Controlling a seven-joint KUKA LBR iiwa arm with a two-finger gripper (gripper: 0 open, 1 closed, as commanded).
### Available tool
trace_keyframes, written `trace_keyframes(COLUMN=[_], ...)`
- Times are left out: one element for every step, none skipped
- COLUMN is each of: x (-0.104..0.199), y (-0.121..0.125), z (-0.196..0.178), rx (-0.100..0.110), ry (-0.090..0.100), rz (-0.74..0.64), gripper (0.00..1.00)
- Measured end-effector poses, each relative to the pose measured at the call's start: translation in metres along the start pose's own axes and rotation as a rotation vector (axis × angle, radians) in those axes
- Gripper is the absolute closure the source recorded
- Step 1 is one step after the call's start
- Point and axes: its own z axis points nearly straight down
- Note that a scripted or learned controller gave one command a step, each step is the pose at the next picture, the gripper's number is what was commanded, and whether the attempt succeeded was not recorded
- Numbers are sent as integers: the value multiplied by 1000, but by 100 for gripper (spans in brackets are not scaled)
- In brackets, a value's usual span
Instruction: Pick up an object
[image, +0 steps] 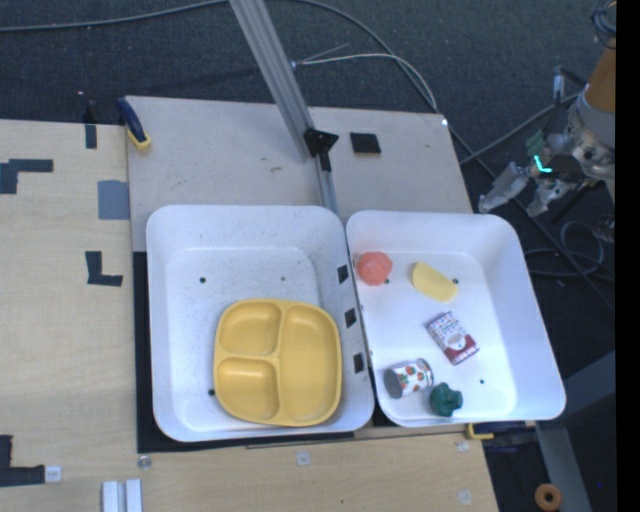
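Two shallow white bins sat side by side on the tabletop. The left bin held one thing: a yellow divided tray with three compartments, lying flat toward the bin's near right part.

The right bin held five small things. One round pinkish-red ball lay at the far left of the bin, close to the wall shared with the left bin. One yellow lemon-like piece lay just right of it, apart from it. One small red-and-white packet lay near the middle of the bin, tilted. One small can with a red-and-white label lay on its side toward the near edge, and one dark green lump sat just beside it on its near right; whether the two touched could not be told.

The hand hung beyond the far right corner of the right bin, outside both bins and well apart from all five things. Two pale finger-like parts pointed down and left from the wrist with a small green light between them; they looked spread apart, with nothing between them.

One slanted metal bar crossed the far part of the tabletop. One blue-and-yellow clamp sat at the tabletop's far left corner. Several cables trailed over the dark floor beyond.
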Motion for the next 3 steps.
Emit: trace_keyframes(x=[0,4,2], y=[0,8,7], z=[-1,58,124], rx=[-1,5,5], ry=[0,0,0], rz=[0,-1,0], gripper=[0,0,0])
